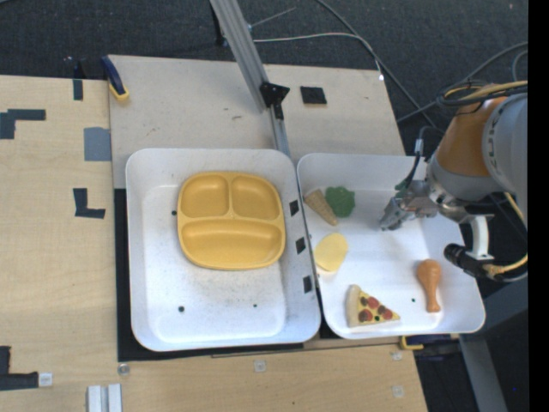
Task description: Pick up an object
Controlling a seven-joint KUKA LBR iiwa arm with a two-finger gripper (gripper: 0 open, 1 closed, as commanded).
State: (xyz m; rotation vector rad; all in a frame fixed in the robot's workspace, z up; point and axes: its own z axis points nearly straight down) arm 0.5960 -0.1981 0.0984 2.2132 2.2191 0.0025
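The arm (pixel 485 148) is cut off by the right edge of the camera view, so its upper links are not seen. The gripper (pixel 396 216) is seen from above at a slant, and its fingertips are too small and dark to be told apart. Part of the right bin (pixel 377 256) is covered by the wrist and its black cable loop (pixel 480 260). The green item (pixel 340 200) is partly hidden behind the tan cone (pixel 321 205), and its kind cannot be told. The metal pole (pixel 244 45) is cut off by the top edge.
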